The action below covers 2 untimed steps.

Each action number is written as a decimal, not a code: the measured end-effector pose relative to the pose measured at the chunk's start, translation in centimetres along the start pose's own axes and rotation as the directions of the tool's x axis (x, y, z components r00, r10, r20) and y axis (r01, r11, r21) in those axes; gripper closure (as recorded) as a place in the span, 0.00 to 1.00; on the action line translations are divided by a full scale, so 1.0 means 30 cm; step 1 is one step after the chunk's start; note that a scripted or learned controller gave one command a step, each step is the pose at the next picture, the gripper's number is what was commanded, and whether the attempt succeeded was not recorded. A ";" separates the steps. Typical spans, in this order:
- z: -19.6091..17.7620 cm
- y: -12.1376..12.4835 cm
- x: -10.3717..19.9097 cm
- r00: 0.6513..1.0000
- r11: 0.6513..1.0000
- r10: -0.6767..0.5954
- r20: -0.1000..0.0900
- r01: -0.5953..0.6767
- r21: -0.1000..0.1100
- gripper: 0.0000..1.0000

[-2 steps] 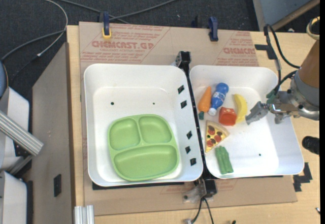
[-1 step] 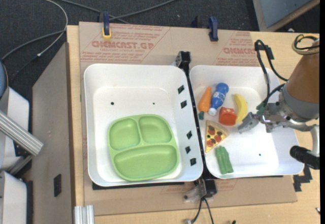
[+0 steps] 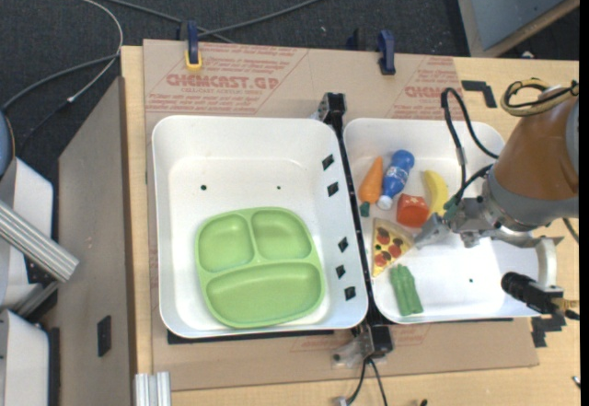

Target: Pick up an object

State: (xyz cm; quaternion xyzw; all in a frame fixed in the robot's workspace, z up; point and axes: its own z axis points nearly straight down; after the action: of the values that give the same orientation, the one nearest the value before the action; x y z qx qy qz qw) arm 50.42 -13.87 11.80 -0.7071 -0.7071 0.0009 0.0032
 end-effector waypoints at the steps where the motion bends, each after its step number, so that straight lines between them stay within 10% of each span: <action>1: 0.116 -0.001 0.001 1.000 1.000 0.001 0.001 -0.001 -0.001 0.00; 2: 0.075 0.003 0.003 1.000 1.000 0.001 0.001 -0.001 -0.005 1.00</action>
State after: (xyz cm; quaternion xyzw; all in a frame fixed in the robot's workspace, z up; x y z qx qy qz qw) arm 50.49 -13.77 9.56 -0.7073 -0.7069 -0.0007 0.0011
